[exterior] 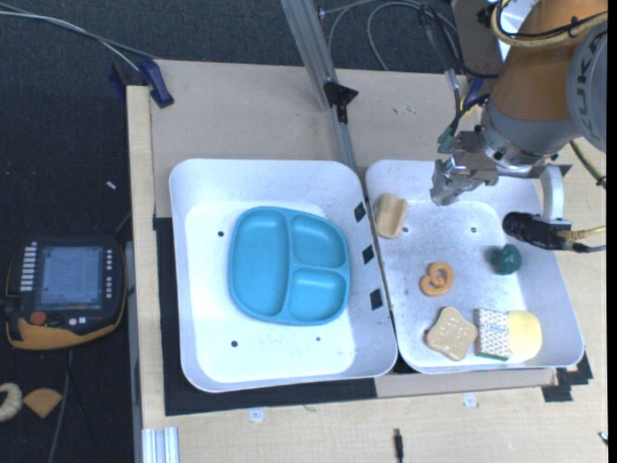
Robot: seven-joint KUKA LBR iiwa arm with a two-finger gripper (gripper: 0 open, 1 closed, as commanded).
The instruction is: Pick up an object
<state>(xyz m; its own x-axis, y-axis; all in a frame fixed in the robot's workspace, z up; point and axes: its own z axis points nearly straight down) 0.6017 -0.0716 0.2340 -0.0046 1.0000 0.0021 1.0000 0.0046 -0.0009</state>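
In the right bin (540,350), near its left wall, a tan bread-like piece (389,215) lies closest to the hand (449,189), which hangs just to its right over bare bin floor, holding nothing; whether it is open I cannot tell. The piece looks light and probably soft, best pinched across its narrow width. Farther off lie a pretzel (437,279), a cracker (451,333) and a green lump (504,258)

Single fixed camera mounted above the bench (241,104), looking down at a slant. Frame takes in the left bin (193,258) and right bin (549,287) in full, plus dark floor at left. The arm (545,61) enters from upper right.
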